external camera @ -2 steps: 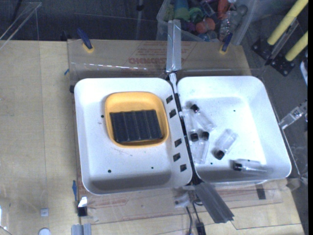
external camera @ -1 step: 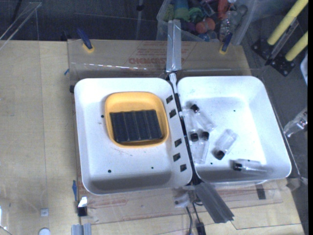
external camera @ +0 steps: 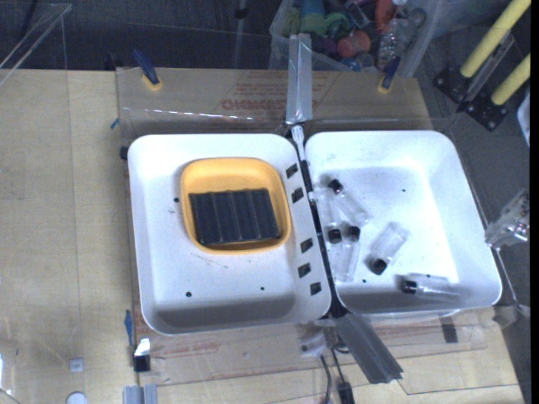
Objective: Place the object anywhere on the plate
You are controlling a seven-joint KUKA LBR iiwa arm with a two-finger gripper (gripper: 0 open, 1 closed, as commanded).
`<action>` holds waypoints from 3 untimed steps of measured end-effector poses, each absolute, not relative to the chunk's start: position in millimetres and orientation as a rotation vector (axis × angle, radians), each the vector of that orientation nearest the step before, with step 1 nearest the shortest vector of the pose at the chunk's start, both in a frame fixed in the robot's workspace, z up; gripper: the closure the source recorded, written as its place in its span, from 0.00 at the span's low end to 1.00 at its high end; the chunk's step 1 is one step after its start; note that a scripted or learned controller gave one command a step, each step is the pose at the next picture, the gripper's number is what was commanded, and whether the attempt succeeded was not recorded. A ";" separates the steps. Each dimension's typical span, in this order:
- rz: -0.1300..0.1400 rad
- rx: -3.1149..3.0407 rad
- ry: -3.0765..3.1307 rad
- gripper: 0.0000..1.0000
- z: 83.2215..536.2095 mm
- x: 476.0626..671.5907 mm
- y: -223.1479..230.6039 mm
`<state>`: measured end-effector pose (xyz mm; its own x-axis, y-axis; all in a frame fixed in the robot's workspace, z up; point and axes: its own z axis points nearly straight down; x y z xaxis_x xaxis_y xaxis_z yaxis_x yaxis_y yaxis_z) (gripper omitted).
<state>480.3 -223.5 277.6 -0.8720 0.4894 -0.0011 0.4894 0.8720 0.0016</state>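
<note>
Item: bench (external camera: 59, 225) of pale wood bearing two shallow white bins side by side, joined along a middle divider (external camera: 303, 225) fitted with small black tabs. Left bin (external camera: 152, 225): one yellow plate (external camera: 232, 173), squarish with rounded corners, set toward the bin's far edge and nearer the divider than the left wall. On the plate: one dark ribbed slab (external camera: 234, 215), lying flat, square to the plate's sides and wholly within its rim; by that position it reads as the object already delivered, in which case the task looks complete, though it could equally be a fitting of the plate. Right bin (external camera: 455, 192): four or so clear vials with black caps, all lying down, loosely scattered as dropped stock would be. One vial (external camera: 335, 187) near the divider toward the far edge; a tangle of one or two (external camera: 345, 234) against the divider at mid-length; one (external camera: 383, 247) near the bin's centre, tilted, cap toward the near edge; one (external camera: 425, 286) along the near wall toward the right corner. These are likely the supply from which an object would be drawn, kept apart from the plate so that a transfer crosses the divider. Gripper: open or closed state cannot be told. Surrounds, beyond the bench's far edge: clear tub of coloured toys (external camera: 354, 15); yellow foam tubes (external camera: 505, 32). Blue clamps (external camera: 150, 76) at the far edge, apparently pinning a clear sheet in place.
</note>
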 end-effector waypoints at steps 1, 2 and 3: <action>0.002 0.362 3.120 1.00 236.1 480.3 -223.1; -0.002 -0.054 3.133 1.00 282.8 481.1 -223.5; 0.003 -0.542 3.092 1.00 254.0 482.9 -222.8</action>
